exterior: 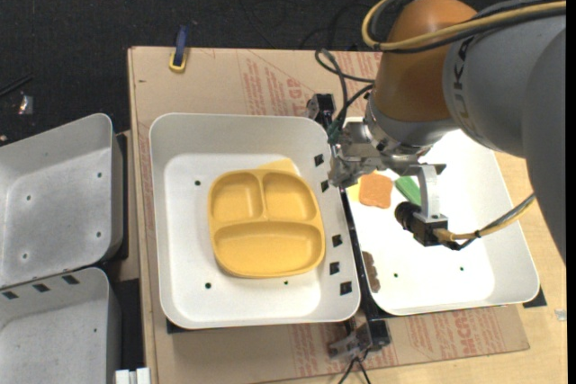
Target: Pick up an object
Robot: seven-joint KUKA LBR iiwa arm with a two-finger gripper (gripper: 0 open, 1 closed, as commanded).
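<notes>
Over the right bin (pixel 468 283) | hand (pixel 382 165) sits low at the bin's left wall, grip state cannot tell | orange piece (pixel 375 191) just below hand, green piece (pixel 409 189) beside it on the right, both in right bin | left bin (pixel 180 283) holds yellow divided tray (pixel 266 223) | judged: short descent onto orange piece.

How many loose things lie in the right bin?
3 seen: an orange piece near the bin's left wall, a green piece beside it to its right, and a brown bit lower along that wall. The arm may hide more.
</notes>
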